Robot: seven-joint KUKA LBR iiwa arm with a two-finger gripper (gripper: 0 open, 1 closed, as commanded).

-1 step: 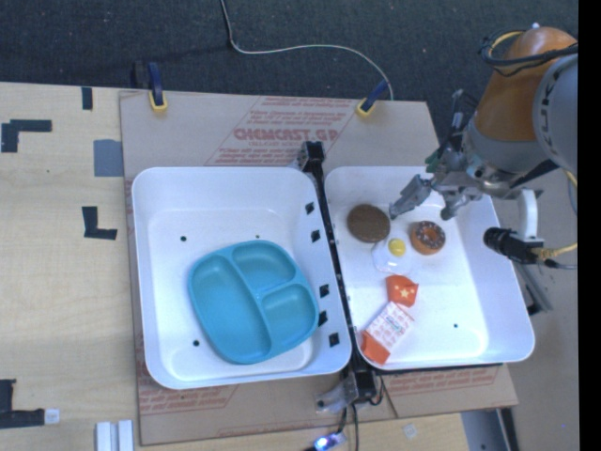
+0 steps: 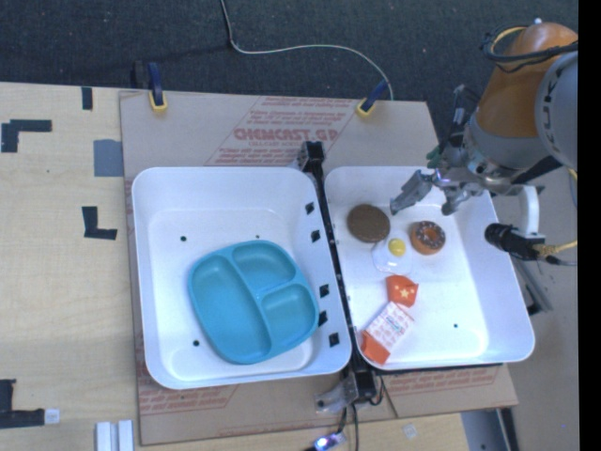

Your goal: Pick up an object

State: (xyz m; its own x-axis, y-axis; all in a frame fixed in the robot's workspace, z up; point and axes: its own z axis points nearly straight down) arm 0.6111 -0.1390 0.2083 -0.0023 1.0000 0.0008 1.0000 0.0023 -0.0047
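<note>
In the camera view two white bins sit side by side on a brown cardboard sheet point(image 2: 282, 125) at the middle of the frame. Red print runs along the sheet's upper part; "CHEMCAST GP" can be read there, while the smaller lines around it are too blurred to make out.

The left bin point(image 2: 160, 195) holds a blue divided tray point(image 2: 252, 299) with three compartments, lying tilted in the lower middle of the bin.

The right bin point(image 2: 488, 318) holds the small things. A round brown disc point(image 2: 368, 223) lies near its upper left. Just to the right and slightly lower is a doughnut point(image 2: 428, 237) with brown icing and coloured specks. Between and below them rests a small yellow piece point(image 2: 396, 247). Lower, toward the bin's centre, lies a red piece with a pale star-like mark point(image 2: 402, 290), and just below it a white and orange packet point(image 2: 386, 332) with red printing too small to read.

The arm point(image 2: 526, 83) comes in from the upper right. Its gripper point(image 2: 432, 198) hangs over the upper edge of the right bin, fingers spread apart with nothing between them, just above the doughnut and to the right of the disc.
</note>
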